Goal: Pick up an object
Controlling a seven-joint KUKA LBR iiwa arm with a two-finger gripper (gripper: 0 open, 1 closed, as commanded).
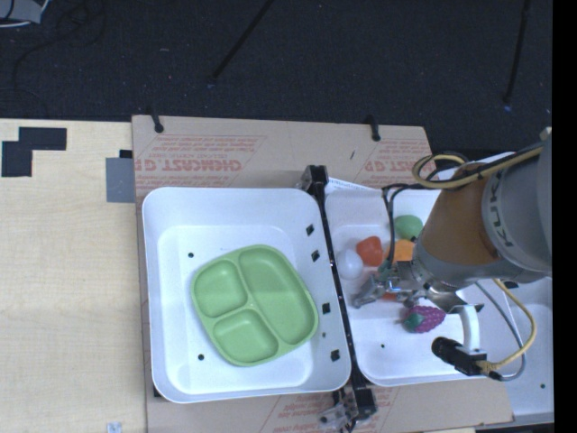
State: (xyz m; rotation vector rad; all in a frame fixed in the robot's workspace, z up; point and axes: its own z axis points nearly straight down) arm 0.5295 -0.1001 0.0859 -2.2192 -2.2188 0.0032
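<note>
Nearest you, the right bin (397, 368) holds a purple, berry-like object (424, 317) close to its middle, lying just right of and slightly nearer than the gripper (371, 290). You cannot tell whether the gripper is open or closed; nothing visibly sits between its tips. Just beyond it lie a white ball (348, 262) by the divider, an orange object (370, 249) and, farther right, a green object (407, 226). In the left bin (171, 224) rests a green three-compartment plate (253, 304). Farthest away, the cardboard sheet (270, 152) under the bins carries upside-down red print; it is too blurred to read reliably
</note>
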